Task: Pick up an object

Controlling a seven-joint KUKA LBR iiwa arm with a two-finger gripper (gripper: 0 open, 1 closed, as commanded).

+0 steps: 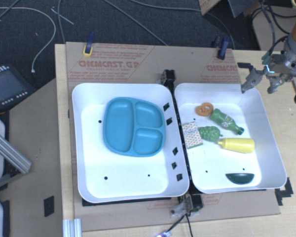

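End effector (260, 81) spread wide, holding nothing, above right bin's (269, 132) far corner, well apart from green bottle (226, 121).

Yellow bottle (238, 144) on its side in right bin (266, 132), beside green toy (209, 133).

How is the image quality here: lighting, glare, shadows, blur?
Camera view: lighting is even and soft; the white bins look bright, a little washed out near their rims, with faint shadows. The blue plate and yellow bottle are reasonably sharp. The gripper at the upper right looks softer and its detail is hard to read. The floor is dark.
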